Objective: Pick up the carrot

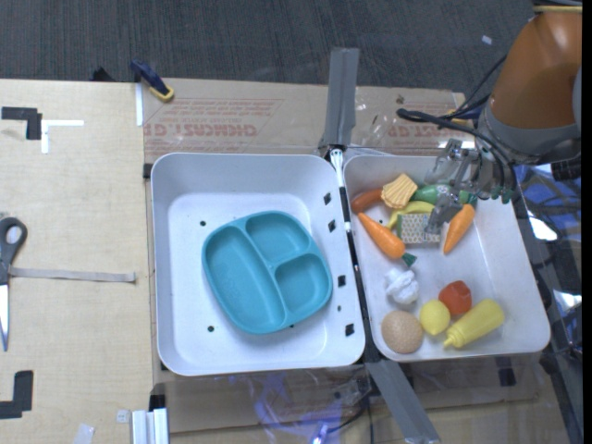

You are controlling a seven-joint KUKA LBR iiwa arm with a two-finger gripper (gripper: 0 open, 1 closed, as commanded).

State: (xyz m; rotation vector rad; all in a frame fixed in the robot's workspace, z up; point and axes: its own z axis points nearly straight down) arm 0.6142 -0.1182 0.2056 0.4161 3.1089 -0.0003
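Note:
Two orange carrots lie in the right bin [527,276]. One carrot [381,234] rests slantwise near the bin's left wall. The other carrot [458,228] stands tilted just below my gripper [450,197], touching or very close to it. The gripper hangs over the bin's far right part, under the arm's orange band. Whether that carrot is gripped cannot be made out.
Around the carrots lie a yellow crinkle chip [400,191], a green item [427,192], a grey block [421,231], white garlic [400,285], a red piece [454,296], a lemon [434,316], a mustard bottle [474,324] and a tan egg [401,331]. The left bin [171,248] holds a blue divided plate [266,271].

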